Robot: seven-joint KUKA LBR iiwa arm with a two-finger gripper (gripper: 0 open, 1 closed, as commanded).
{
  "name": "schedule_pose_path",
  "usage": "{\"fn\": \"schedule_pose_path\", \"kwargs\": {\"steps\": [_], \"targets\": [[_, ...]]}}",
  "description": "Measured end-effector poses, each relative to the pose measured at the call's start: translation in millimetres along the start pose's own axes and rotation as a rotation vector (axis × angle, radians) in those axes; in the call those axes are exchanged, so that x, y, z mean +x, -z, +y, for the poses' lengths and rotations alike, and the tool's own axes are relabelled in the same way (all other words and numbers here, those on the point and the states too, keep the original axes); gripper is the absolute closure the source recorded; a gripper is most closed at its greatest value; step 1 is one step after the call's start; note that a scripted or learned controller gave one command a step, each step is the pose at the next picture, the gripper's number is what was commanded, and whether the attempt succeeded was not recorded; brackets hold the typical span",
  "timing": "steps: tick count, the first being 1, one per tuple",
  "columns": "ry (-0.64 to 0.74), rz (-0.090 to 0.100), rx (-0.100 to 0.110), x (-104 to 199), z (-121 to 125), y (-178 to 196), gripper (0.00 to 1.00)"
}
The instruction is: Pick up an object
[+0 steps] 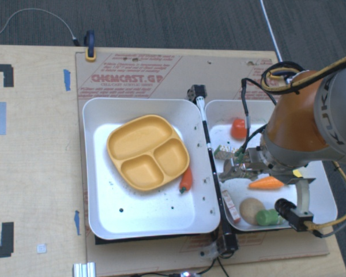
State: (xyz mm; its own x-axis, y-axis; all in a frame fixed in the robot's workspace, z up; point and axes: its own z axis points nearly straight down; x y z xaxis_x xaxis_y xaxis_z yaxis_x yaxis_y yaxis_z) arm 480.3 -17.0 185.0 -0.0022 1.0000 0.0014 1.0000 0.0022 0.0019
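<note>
Nothing had been lifted at this point, as far as I could judge. The gripper [233, 167] hung low over the left part of the right bin [328, 212], just inside the wall it shares with the left bin [92, 172], and I couldn't tell how its jaws stood or whether anything sat between them.

The likely pickings lay around it: an orange carrot [266, 183] just beside the wrist, a red piece [238, 128] toward the far end, and a tan potato-like lump [251, 208] touching a green piece [267, 217] at the near end.

In the left bin sat a yellow divided plate [147, 152] with a small red-orange pepper [185, 180] against its rim.

Room looked tight: the dividing wall was close, and the arm's bulk covered much of the right bin.
</note>
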Motion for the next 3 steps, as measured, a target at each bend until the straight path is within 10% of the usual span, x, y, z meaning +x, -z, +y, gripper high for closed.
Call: {"fn": "schedule_pose_path", "kwargs": {"steps": [2,3], "targets": [[-0.003,-0.003,0.000,-38,9,0,1.00],[0.001,-0.001,0.001,59,87,-1,1.00]]}}
